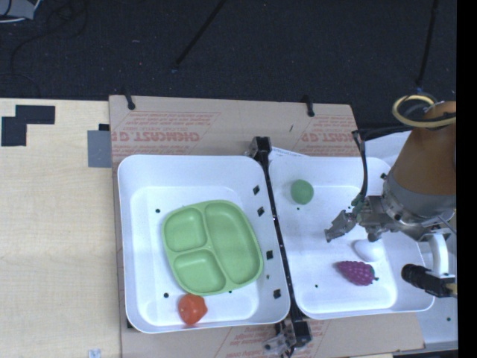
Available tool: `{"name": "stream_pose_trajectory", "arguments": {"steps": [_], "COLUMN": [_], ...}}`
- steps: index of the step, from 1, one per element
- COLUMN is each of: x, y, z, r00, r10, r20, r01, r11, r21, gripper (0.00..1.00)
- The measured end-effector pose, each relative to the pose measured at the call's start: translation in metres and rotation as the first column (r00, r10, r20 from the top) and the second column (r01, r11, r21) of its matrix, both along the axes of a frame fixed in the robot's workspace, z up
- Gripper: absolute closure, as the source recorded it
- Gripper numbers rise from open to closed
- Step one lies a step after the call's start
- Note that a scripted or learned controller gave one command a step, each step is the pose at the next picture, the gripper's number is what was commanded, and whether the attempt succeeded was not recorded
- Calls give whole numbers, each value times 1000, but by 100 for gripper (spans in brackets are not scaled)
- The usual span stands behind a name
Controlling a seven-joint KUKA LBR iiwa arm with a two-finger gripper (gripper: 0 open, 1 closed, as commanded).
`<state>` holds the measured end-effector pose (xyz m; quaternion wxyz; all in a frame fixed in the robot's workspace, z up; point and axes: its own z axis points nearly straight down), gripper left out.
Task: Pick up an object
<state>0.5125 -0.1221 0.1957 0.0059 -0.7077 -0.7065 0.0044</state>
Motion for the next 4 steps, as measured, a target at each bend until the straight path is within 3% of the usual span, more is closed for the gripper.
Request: {"name": "stream_pose_trajectory", "arguments": {"steps": [1, 3, 4], "x": [3, 6, 6], "y": [0, 4, 4], "z": [6, -105, -108], "r00": [1000, 1000, 1000], "r10": [2, 2, -2], "r20": [13, 5, 10], "r01": [-2, -2, 2], "r11": [1000, 1000, 1000], "r21": [-2, 0, -1], "gripper": [0, 0, 0]}}
